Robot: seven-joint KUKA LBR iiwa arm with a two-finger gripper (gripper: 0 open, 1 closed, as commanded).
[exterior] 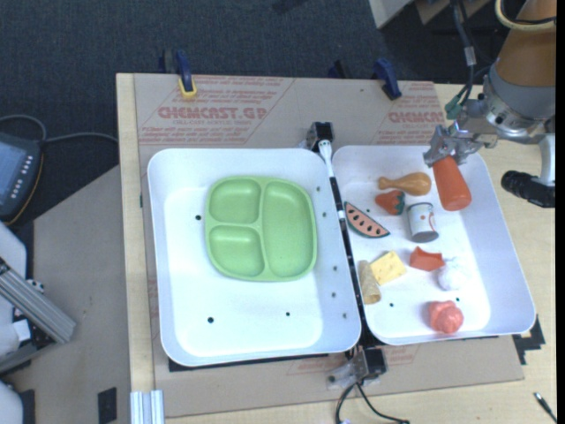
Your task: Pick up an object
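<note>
Nearest me, the red toy (444, 316) sits untouched; I see the jaws (449, 147) above the orange carrot (451, 184), grip unclear, so it could slip sideways

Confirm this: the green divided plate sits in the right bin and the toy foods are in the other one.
Wrong bin. The camera view shows the green divided plate in the left bin; the toy foods, such as the watermelon slice, are in the right bin.
</note>
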